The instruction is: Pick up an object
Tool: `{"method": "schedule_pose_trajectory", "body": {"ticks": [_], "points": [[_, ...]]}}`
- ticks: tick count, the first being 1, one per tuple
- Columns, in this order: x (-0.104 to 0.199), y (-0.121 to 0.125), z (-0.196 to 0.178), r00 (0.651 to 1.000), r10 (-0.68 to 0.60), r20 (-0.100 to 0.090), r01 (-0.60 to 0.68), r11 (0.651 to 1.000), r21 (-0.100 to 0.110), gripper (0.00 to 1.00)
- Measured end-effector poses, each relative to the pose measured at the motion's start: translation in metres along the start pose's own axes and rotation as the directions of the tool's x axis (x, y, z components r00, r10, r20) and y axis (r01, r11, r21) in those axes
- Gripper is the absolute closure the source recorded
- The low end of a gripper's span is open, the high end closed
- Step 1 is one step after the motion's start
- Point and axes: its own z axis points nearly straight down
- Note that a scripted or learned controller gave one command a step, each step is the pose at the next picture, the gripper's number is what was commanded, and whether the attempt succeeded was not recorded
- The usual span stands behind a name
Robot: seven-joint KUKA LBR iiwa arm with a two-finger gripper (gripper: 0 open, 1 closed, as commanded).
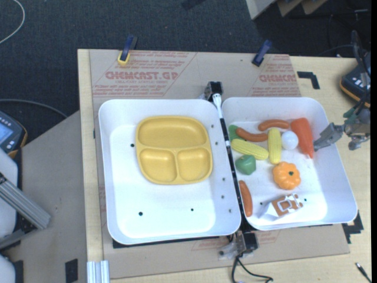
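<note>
The right bin (339, 175) holds several toy foods. Among them are an orange carrot (303, 135), a white ball (289, 139), two corn cobs (274, 145), an orange pumpkin (286, 175), a green pepper (246, 164) and a sausage (274, 124). My gripper (340, 139) hangs over the bin's right rim, just right of the carrot. It is open with nothing between its fingers. Its left finger (326, 137) points toward the carrot's lower end and stops a little short of it.
A yellow three-compartment plate (174, 148) lies in the left bin (118, 205). Another sausage (245, 197) and a small white and orange carton (284, 206) lie near the right bin's front. Clamps (125, 50) hold the board's far edge.
</note>
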Motion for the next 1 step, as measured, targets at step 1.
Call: {"method": "schedule_pose_trajectory", "body": {"ticks": [1], "points": [[-0.0209,0.0473,0.1388,1.000,-0.001,-0.004,0.001,1.000,0.011,0.00]]}}
